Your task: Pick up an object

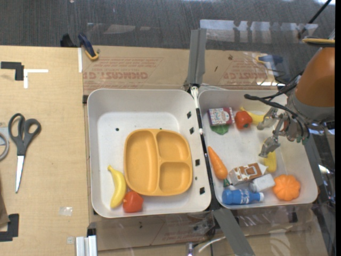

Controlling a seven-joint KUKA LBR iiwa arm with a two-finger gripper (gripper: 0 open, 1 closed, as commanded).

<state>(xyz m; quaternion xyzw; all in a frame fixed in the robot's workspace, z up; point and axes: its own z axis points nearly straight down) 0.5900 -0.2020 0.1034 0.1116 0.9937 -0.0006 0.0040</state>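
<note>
My gripper [272,143] hangs over the right side of the right bin [309,167], open, with nothing between its fingers. Just below its tips lies a small yellow piece [272,162]. Around it in this bin are an orange pumpkin [287,187], a brown and white carton [246,173], a blue bottle [241,197], a carrot [217,162], a red fruit [243,119] and a red and green packet [220,117].
The left bin [101,143] holds a yellow divided plate [158,161], a banana [117,186] and a red tomato [132,202]. Scissors [22,143] lie on the wooden bench at the far left. A ridge with black clips separates the bins.
</note>
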